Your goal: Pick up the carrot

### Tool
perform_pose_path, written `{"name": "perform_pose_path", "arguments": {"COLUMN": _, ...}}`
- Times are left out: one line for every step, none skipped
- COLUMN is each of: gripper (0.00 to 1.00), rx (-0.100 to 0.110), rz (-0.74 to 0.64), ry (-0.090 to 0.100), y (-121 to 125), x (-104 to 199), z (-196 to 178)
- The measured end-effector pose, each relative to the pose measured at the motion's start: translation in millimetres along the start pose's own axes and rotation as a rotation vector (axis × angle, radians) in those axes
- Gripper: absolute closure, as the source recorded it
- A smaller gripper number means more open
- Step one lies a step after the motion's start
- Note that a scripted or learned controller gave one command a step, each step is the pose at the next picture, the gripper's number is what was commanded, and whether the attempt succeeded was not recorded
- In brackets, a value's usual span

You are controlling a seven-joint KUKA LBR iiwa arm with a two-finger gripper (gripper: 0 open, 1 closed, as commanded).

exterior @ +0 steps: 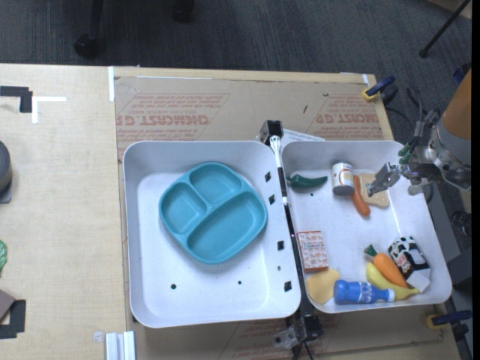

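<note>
Here you are looking down on two white bins sitting side by side on the bench (60, 201). The left bin (150, 291) is holding one thing, a teal divided plate (214, 212) with three compartments. The right bin (420, 223) is carrying about nine small things: one green pepper (307, 179), one small can (343, 178) lying beside it, one orange sausage-shaped piece (361, 199) resting against a pale slice (377, 193), one red and white box (312, 250), one yellow wedge (322, 285), one blue bottle (361, 292), one banana (388, 282), one black and white cow toy (407, 256) and one carrot (390, 267).

The arm (457, 137) is reaching in from the right, with its wrist sitting over the right bin's far right rim. The gripper (386, 177) is pointing leftward and hanging just above the pale slice, with its fingers slightly apart and nothing between them.

The carrot is lying in the near right corner of the right bin, well apart from the gripper. It is looking bright orange with a green top at its upper left end, tapering toward the lower right. It is resting on top of the banana, just beside the cow toy, with the blue bottle near its lower left.
</note>
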State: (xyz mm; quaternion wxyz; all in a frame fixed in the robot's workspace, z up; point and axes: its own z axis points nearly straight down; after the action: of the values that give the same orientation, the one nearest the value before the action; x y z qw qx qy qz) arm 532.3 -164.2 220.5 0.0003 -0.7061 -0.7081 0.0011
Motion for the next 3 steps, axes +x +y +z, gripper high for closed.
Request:
{"name": "perform_pose_path", "arguments": {"gripper": 0.0, "rx": 0.0, "rz": -0.089, "ry": 0.001, "y": -54, "x": -4, "z": 107}}
{"name": "perform_pose_path", "arguments": {"gripper": 0.0, "rx": -0.002, "rz": -0.479, "ry": 0.002, "y": -54, "x": -15, "z": 129}}
{"name": "perform_pose_path", "arguments": {"gripper": 1.0, "rx": -0.007, "rz": -0.476, "ry": -0.001, "y": -52, "x": -16, "z": 120}}
